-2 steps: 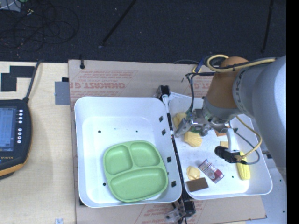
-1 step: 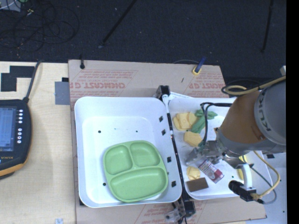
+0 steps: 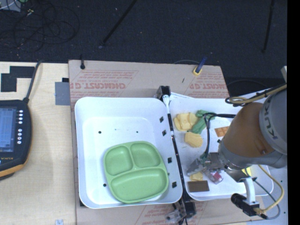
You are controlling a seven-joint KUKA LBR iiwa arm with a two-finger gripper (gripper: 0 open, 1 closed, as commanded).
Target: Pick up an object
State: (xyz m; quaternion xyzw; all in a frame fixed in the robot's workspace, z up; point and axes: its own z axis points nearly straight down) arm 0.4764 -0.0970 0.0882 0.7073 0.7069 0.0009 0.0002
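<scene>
My gripper hangs low over the front of the right bin, below the grey arm with its orange band. Right beside it lie a small yellow piece, a red and pink object and a brown rectangular block. Whether it touches any of them I cannot tell. Further back in the same bin are a yellow crinkled object, a second yellow chunk, a green object and an orange piece. The arm hides the bin's right part.
A green divided plate lies in the left bin. A black divider runs between the bins. A teach pendant sits at the far left of the bench. A blue and yellow tool lies on the cardboard behind the bins.
</scene>
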